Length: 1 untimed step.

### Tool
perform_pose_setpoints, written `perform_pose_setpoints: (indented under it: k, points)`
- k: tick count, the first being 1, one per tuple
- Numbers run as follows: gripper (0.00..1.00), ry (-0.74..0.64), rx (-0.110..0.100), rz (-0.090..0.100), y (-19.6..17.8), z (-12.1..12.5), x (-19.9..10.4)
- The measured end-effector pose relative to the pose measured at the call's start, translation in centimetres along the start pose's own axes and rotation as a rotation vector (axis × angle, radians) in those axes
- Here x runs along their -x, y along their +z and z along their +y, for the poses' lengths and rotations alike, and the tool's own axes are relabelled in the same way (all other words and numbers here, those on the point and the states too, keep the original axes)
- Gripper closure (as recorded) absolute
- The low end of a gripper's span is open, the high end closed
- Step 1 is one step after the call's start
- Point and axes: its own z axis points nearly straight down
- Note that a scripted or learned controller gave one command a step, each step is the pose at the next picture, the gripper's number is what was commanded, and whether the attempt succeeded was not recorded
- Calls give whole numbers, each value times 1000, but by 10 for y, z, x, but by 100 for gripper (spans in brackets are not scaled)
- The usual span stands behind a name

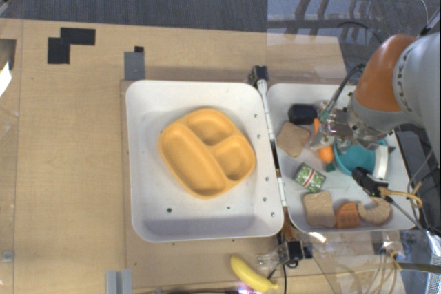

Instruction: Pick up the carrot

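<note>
While lowered into the right bin (293,217), gripper (324,138) at the carrot (325,152), finger state impossible to tell. Beside it, bread slice (293,139), teal cup (357,159), green can (311,177); yellow divided plate (207,151) in the left bin (145,217).

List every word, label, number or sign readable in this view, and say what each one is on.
No text can be read anywhere in the camera view.
The small can in the right bin has a green and white label with a red patch; its printing is too small and blurred to read.
The black patches on the bench are plain shapes, not letters.
</note>
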Motion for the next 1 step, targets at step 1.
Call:
perform_pose_setpoints:
  k: [1]
  points:
    - [100,34,24,4,-87,2,-64]
